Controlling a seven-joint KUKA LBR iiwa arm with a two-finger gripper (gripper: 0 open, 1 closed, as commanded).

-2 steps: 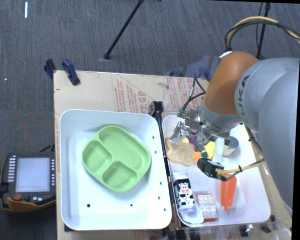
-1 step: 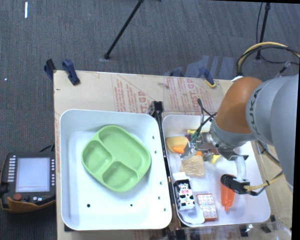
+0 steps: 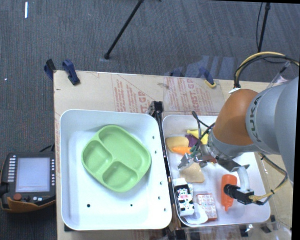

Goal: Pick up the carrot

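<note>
The carrot (image 3: 180,150) is a small orange piece lying in the right bin (image 3: 260,168), near its left wall. It sits just below a pale yellow item (image 3: 174,142). My gripper (image 3: 195,158) hangs low over the bin, right beside the carrot's right end, and the orange-banded wrist (image 3: 235,121) rises behind it. The wrist hides the bin's middle. I cannot make out whether the carrot lies between the gripper's parts or just next to them.
Around the gripper lie a purple item (image 3: 191,140), a tan chunk (image 3: 193,173), a red-orange bottle (image 3: 228,191), a black-and-white box (image 3: 184,196) and a pink packet (image 3: 206,204). The left bin (image 3: 68,188) holds a green divided plate (image 3: 117,158).
</note>
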